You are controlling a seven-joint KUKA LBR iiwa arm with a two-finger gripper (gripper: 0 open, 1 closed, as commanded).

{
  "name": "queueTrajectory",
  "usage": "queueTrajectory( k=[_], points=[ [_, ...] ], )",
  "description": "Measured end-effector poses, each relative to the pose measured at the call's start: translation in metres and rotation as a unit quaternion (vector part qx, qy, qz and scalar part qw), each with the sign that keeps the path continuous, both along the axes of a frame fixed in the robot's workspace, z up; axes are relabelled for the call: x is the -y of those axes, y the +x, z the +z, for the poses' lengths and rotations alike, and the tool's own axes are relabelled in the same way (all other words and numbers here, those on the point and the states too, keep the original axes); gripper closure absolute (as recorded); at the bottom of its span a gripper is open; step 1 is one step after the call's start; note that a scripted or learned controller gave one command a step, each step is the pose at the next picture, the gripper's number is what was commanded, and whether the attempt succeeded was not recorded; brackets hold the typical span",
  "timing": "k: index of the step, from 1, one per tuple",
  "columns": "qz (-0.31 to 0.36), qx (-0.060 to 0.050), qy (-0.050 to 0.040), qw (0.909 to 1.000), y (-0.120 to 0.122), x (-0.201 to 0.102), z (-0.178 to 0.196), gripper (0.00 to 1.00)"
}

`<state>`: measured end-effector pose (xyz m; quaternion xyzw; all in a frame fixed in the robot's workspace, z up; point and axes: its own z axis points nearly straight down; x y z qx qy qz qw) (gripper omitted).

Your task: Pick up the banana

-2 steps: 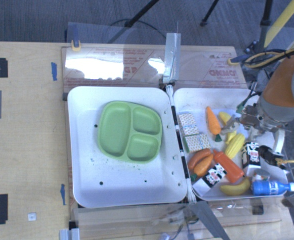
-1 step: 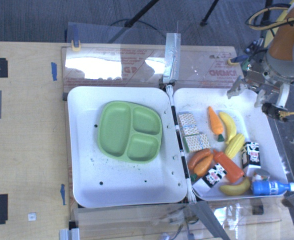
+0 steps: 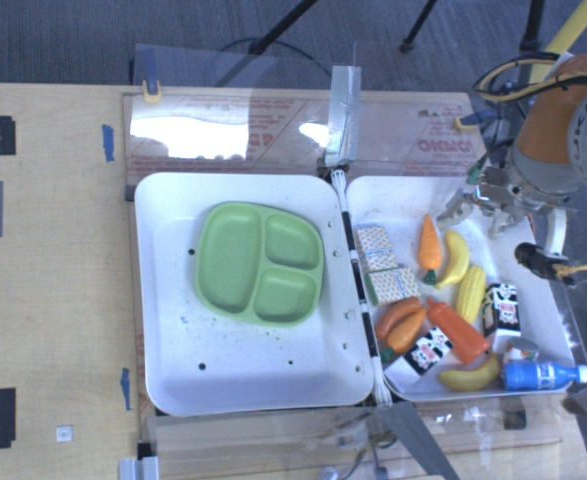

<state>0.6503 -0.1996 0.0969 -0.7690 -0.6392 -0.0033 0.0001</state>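
A yellow banana (image 3: 457, 257) lies in the right bin (image 3: 393, 200), curved beside an orange carrot (image 3: 430, 245). A second banana (image 3: 471, 375) rests along the bin's front wall. Between them lies a straighter yellow piece (image 3: 470, 291). My gripper (image 3: 480, 213) hangs over the bin's back right part, just above and right of the upper banana. Its fingers are spread apart with nothing between them. The grey arm with its orange band (image 3: 546, 133) comes in from the upper right.
The right bin also holds two checkered packets (image 3: 393, 283), orange and red toy foods (image 3: 403, 321), two cow-print cartons (image 3: 431, 350) and a blue bottle (image 3: 543, 375). The left bin (image 3: 163, 298) holds a green divided plate (image 3: 260, 263).
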Motion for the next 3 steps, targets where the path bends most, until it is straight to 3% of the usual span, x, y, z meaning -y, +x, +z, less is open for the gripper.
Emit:
queueTrajectory(
  k=[1,2,3],
  points=[
    [-0.081,0.001,0.0072,0.9967,-0.047,0.001,-0.007,0.00],
    [-0.187,0.000,0.0049,0.9823,-0.064,-0.004,-0.008,0.00],
    [-0.390,0.003,0.0052,0.9209,-0.121,-0.003,-0.008,0.00]
  ],
)
